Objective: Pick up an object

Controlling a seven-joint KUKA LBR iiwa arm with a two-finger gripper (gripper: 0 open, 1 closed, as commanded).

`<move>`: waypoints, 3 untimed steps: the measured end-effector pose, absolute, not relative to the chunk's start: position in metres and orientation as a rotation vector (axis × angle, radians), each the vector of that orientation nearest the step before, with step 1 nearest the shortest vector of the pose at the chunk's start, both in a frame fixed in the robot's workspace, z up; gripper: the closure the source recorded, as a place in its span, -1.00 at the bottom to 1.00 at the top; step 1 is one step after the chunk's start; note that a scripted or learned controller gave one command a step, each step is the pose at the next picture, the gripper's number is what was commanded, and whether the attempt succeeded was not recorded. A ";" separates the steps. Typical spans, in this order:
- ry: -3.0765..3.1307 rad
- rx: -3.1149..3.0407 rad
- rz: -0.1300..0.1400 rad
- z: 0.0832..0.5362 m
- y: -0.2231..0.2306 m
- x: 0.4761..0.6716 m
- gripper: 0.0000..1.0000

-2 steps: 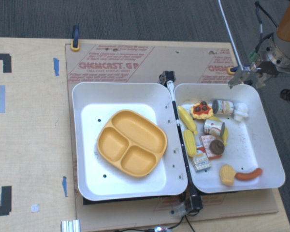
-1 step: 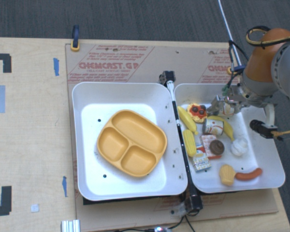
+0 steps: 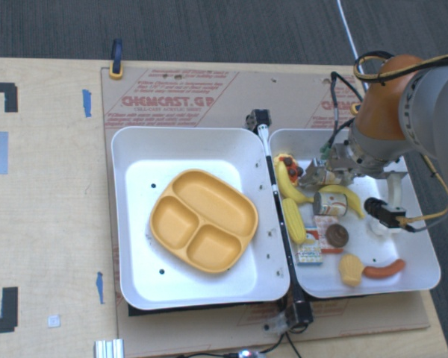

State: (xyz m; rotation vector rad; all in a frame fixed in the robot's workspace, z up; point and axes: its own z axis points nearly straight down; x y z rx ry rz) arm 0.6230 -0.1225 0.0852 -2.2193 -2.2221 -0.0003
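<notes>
My pincer [image 3: 319, 173] hangs low over the right bin [image 3: 425, 263], close to that bin's far-left corner and just in from the wall it shares with the left bin [image 3: 127, 200]; the dark metal at its tip is too tangled with what lies beneath for me to say how it stands, so I cannot tell, and I see nothing I would call held.

The thing nearest my tip, and so the one I judge to be my pick, is the banana [image 3: 287, 181]; it lies just to the left of my pincer, toward the shared wall, seemingly touching or all but touching the tip; its long axis runs roughly from the bin's far edge toward its near edge, alongside that wall. Just nearward of it along the same wall lies a corn cob [image 3: 294, 221], on much the same line. On my near side stands a small can [image 3: 330, 201], with a second banana [image 3: 351, 198] curving by its right flank; a brown round thing [image 3: 337, 236] sits nearer the bin's near edge, and a sausage [image 3: 383, 269] and a pale yellow lump [image 3: 350, 269] lie by the near wall.

The left bin carries a yellow divided tray [image 3: 203, 221] at its middle, well apart from me.

As I judge it, the coming move turns on a small shift toward the shared wall, with my closing line set across the banana's length.
</notes>
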 end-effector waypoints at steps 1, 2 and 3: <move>-2.222 -2.221 -0.001 0.086 -0.091 0.603 -1.00; -2.225 -2.227 -0.004 0.098 -0.093 0.604 1.00; -2.223 -2.224 -0.002 0.207 -0.096 0.548 1.00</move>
